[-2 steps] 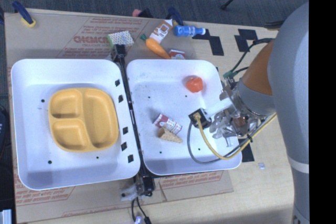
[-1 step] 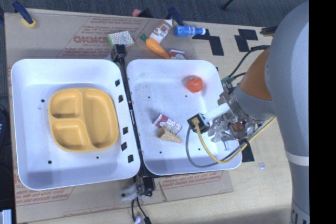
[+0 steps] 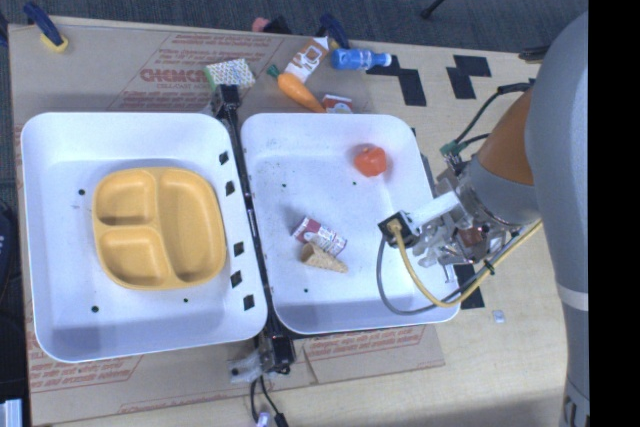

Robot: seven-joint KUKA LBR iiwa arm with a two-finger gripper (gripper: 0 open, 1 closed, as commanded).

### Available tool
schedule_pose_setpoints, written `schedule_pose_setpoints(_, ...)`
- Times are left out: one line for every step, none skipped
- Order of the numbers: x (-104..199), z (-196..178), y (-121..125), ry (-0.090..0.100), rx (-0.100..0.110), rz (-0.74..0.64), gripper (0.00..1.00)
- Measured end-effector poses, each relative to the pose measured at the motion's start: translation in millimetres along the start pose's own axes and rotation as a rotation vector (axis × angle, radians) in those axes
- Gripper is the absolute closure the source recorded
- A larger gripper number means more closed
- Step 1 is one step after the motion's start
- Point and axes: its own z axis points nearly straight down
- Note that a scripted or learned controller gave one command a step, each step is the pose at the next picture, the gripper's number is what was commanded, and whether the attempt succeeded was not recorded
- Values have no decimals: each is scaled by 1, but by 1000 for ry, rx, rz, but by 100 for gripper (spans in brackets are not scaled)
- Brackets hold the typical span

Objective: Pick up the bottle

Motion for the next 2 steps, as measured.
schedule_pose_setpoints(7,16,-31,-1,1,-2,100)
schedule_pose_setpoints(7,10,-33,1,-1,-1,100)
